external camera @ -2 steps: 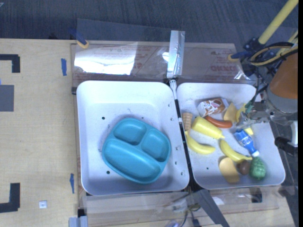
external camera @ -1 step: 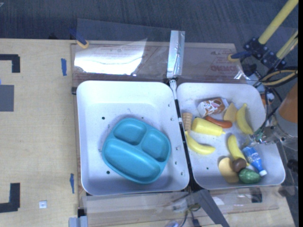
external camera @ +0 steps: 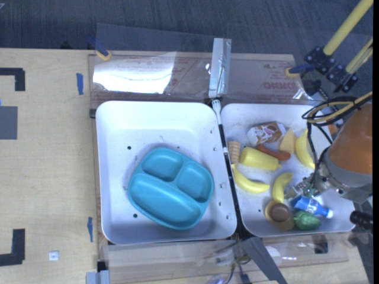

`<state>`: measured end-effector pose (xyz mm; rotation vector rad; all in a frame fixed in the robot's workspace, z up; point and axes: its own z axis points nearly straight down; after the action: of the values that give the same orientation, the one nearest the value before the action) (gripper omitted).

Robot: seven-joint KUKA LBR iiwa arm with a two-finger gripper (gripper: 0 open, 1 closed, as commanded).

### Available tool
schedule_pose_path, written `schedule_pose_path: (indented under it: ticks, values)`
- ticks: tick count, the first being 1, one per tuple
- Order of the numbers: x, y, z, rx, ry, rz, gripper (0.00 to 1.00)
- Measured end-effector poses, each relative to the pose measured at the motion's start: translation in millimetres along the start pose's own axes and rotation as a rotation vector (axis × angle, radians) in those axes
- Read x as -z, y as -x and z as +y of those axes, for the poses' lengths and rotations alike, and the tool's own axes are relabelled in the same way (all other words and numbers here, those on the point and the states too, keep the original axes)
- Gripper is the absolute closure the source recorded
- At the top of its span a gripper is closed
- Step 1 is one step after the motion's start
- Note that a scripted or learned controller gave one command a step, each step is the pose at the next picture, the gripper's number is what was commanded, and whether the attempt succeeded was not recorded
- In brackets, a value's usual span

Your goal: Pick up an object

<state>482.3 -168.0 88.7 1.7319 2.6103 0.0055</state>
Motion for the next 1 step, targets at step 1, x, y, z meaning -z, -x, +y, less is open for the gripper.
schedule_pose_path:
  ticks: [1]
  values:
    - [0.3, -39.2, 34.8, -0.052, 0.003, -0.003, 1.0]
